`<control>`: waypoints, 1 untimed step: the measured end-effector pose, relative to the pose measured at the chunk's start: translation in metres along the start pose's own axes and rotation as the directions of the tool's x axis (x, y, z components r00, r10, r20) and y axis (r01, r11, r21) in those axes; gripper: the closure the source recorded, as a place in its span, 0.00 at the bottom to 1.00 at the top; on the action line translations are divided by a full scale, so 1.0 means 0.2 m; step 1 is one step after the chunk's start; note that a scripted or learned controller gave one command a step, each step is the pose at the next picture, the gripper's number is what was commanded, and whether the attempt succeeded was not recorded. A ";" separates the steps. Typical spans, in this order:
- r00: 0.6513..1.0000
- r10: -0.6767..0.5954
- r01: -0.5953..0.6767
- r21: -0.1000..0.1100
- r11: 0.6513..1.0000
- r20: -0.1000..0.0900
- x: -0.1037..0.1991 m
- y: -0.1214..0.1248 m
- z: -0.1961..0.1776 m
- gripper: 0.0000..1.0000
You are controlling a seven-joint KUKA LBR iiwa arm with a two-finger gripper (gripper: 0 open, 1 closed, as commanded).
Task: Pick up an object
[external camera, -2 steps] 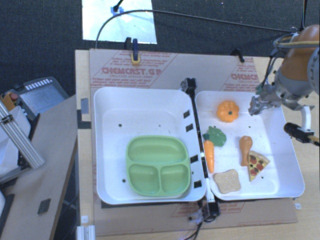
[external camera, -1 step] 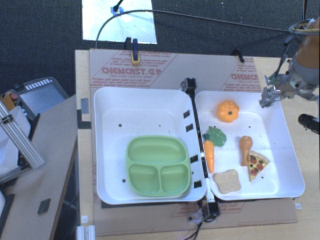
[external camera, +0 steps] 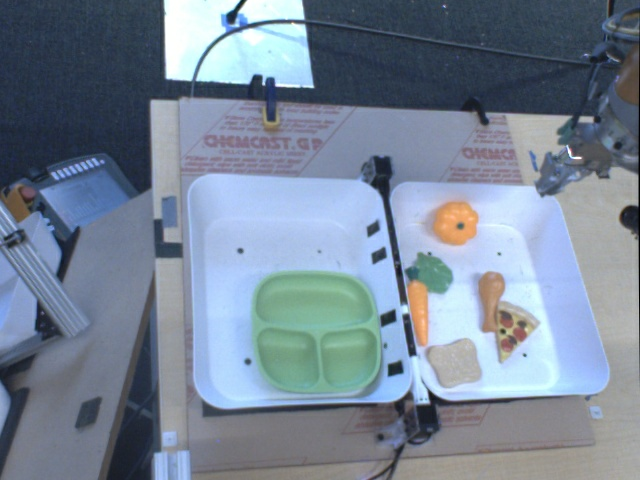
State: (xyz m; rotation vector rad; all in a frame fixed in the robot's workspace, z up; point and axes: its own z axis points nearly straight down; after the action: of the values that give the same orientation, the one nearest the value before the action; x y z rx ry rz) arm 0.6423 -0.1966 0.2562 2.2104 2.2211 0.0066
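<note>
Bread slice (external camera: 455, 362) lies at right bin (external camera: 570, 268) front, beside pizza slice (external camera: 515, 330), drumstick (external camera: 490, 297), carrot (external camera: 418, 311), broccoli (external camera: 430, 271); pumpkin (external camera: 456, 222) behind. Green divided plate (external camera: 316, 330) occupies left bin (external camera: 215, 268). Hand (external camera: 560, 175) hovers above right bin's far corner; grip state cannot be determined.

Both bins are plain white, the left bin (external camera: 215, 218) and the right bin (external camera: 565, 268). The divided plate (external camera: 316, 332) is a soft pastel green. The pumpkin (external camera: 455, 222) is bright orange with a darker stem spot, the carrot (external camera: 418, 311) is orange under a dark green leafy top (external camera: 431, 271). The drumstick (external camera: 490, 298) is orangey brown, the bread slice (external camera: 456, 362) is tan, and the pizza slice (external camera: 514, 330) is yellow with red dots. The worktop (external camera: 110, 268) is beige, with red CHEMCAST lettering on the cardboard sheet (external camera: 300, 133).
</note>
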 end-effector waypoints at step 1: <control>1.000 -0.004 0.004 0.006 1.000 -0.004 0.26 -0.09 -0.04 1.00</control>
State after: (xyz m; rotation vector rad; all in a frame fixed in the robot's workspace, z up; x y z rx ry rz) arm 0.6248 -0.1449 0.2634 2.2112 2.2302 0.0034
